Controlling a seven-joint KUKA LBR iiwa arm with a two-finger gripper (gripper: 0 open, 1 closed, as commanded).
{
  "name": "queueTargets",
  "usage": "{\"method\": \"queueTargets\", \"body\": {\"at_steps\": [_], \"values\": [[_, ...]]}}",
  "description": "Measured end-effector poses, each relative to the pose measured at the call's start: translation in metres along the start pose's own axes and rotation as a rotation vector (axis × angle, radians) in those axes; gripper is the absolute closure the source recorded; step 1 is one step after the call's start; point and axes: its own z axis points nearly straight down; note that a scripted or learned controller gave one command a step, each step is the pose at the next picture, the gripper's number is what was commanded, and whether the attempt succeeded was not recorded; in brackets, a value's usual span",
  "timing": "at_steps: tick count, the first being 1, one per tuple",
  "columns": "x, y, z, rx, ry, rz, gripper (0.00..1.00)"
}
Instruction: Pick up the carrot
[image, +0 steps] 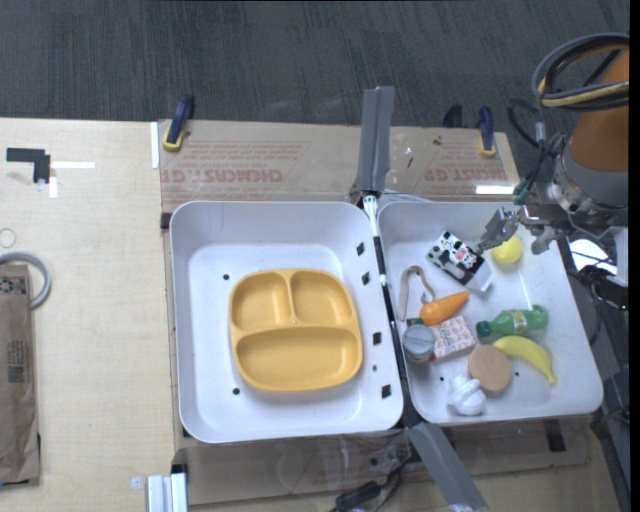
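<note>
1. The tool (512, 232) hangs low over the far right part of the right bin (575, 395), at the end of the grey arm with its orange band (603, 140). Its metal fingers are spread a little, and a small yellow lemon (508, 251) sits right at their tips; whether they touch it cannot be told.
2. Just left of the lemon lies a small black-and-white spotted pack (456, 256), its print too small to read.
3. The carrot (443, 307) lies near the middle of the right bin, orange, pointing up to the right, well apart from the tool. A tan loop-shaped thing (410, 290) lies just at its left.
4. Below the carrot, a pink box (452, 338) touches a small grey-lidded can (417, 342); their labels cannot be read.
5. To the right lie a green bottle with a yellow label (513, 322), a banana (528, 354), a round tan disc (490, 368) and a white lump (466, 394).
6. The left bin (200, 330) holds a yellow three-compartment plate (296, 329).
7. Behind both bins a cardboard sheet (250, 162) on the table (80, 230) bears red lettering seen upside down, reading "CHEMCAST GP".
8. A brown paper bag (15, 370) lies at the table's left edge.
</note>
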Motion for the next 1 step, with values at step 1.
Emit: {"method": "queueTargets", "body": {"at_steps": [1], "values": [[0.0336,-0.0584,0.1094,0.001,0.001,-0.068,0.00]]}}
